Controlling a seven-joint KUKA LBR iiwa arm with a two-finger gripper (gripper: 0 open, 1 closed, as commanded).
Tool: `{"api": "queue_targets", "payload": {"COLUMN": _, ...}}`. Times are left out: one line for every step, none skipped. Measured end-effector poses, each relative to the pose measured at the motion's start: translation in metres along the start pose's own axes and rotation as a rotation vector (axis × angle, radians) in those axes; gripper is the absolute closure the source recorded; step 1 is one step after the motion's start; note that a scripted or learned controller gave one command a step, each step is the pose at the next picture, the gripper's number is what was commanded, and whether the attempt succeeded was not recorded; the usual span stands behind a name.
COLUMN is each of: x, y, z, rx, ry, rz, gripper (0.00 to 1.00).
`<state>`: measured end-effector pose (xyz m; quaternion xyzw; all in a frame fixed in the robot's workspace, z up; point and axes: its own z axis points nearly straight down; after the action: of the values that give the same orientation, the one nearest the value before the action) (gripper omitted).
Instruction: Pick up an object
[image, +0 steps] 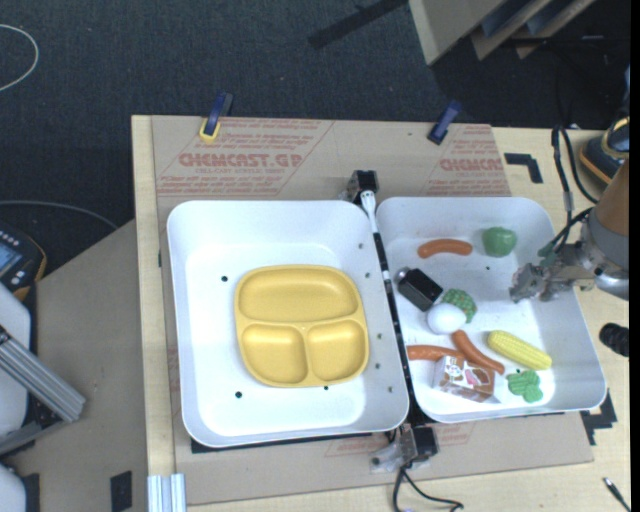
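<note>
The right bin holds several toy foods. An orange sausage and a green round piece lie at the back. A black block, a broccoli floret and a white egg sit mid-left. Nearer the front lie two more sausages, a yellow corn cob, a printed packet and a green leafy piece. My gripper is low over the bin's right side, above bare floor, apart from the corn and the green piece.
The left bin bears a yellow divided plate. The arm's grey wrist comes in over the right bin's right wall. Clamps and cables sit at the bench edges.
</note>
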<state>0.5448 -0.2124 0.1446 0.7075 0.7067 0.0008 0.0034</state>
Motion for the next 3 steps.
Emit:
{"api": "queue_targets", "payload": {"x": -0.001, "y": 0.006, "z": -0.064, "rx": -0.003, "ry": -0.001, "rz": -0.003, "gripper": 1.00}}
{"api": "queue_targets", "payload": {"x": -0.001, "y": 0.007, "z": -0.082, "rx": 0.001, "ry": 0.001, "rz": -0.002, "gripper": 1.00}}
{"api": "queue_targets", "payload": {"x": 0.056, "y": 0.026, "z": -0.083, "rx": 0.002, "ry": 0.003, "rz": -0.008, "gripper": 1.00}}
